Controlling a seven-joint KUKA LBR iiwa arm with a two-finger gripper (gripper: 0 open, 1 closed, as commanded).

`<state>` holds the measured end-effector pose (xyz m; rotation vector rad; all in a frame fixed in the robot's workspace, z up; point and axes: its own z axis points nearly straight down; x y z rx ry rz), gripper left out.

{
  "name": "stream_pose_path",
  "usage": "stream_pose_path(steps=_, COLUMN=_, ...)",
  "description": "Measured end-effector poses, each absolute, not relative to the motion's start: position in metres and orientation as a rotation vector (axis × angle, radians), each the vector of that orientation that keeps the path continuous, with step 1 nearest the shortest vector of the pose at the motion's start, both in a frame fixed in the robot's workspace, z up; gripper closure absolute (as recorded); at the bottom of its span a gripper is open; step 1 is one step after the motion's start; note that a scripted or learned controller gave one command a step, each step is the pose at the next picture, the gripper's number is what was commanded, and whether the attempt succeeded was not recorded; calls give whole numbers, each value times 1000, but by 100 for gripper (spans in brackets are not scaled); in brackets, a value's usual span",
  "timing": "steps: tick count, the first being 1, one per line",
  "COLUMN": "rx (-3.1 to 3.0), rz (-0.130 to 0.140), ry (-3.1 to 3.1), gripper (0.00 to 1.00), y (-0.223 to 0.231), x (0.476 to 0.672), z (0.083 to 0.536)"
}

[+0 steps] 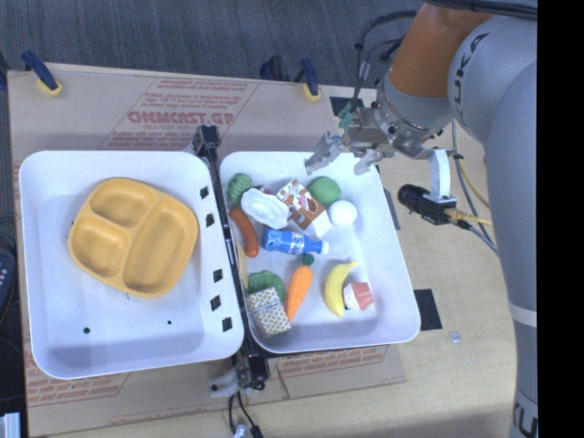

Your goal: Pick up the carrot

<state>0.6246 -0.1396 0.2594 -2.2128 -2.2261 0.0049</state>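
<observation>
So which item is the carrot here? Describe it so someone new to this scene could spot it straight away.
Look in the right-hand white bin, the one crowded with toy food, toward its near edge. The carrot lies there, between a yellow banana and a small printed box, just below a blue bottle. It is the only orange tapered piece with a green tip.

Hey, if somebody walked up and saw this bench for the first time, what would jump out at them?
Probably the big yellow divided plate, alone in the left bin. Next, the colourful heap of toy food in the right bin, with the orange carrot near its front beside a banana. Then the grey arm with its orange band, its gripper hanging open over that bin's far edge, holding nothing.
</observation>
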Motion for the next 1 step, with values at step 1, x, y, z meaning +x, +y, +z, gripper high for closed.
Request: stream_pose_path(steps=1, rx=-2202, rz=6, ry=-2233, gripper=0, y=-127, x=561, z=119)
